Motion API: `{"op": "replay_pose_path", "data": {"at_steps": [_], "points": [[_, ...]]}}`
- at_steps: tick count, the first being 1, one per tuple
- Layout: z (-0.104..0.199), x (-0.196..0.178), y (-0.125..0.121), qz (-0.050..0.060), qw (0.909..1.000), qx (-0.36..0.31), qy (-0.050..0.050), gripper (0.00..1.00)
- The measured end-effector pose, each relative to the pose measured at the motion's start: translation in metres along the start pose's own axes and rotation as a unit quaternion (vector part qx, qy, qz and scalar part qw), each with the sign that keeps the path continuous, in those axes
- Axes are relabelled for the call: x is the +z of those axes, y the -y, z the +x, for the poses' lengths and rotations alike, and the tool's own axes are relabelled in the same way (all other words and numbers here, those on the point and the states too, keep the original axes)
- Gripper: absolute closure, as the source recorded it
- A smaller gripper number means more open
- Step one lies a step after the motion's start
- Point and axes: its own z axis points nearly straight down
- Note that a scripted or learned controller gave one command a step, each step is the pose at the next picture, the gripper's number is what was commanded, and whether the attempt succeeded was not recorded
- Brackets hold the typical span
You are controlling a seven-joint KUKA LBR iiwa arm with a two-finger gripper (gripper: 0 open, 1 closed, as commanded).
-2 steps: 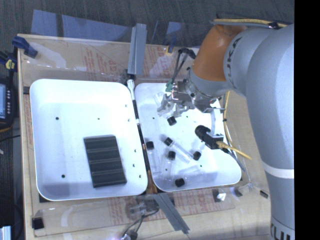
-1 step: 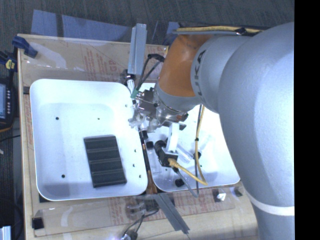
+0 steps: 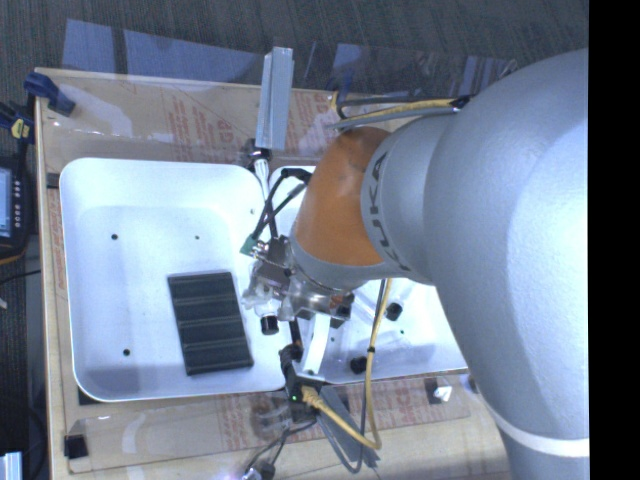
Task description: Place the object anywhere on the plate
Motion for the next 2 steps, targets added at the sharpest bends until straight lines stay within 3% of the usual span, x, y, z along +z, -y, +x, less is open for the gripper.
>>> {"op": "replay_pose_path", "data": {"at_steps": [1, 2], "points": [[0.154, -0.011, -0.044, -0.001, 0.9996, 0.028, -0.001, 1.0], [0.114, -0.002, -0.144, -0.002, 0.9973, -0.074, -0.001, 1.0]]}}
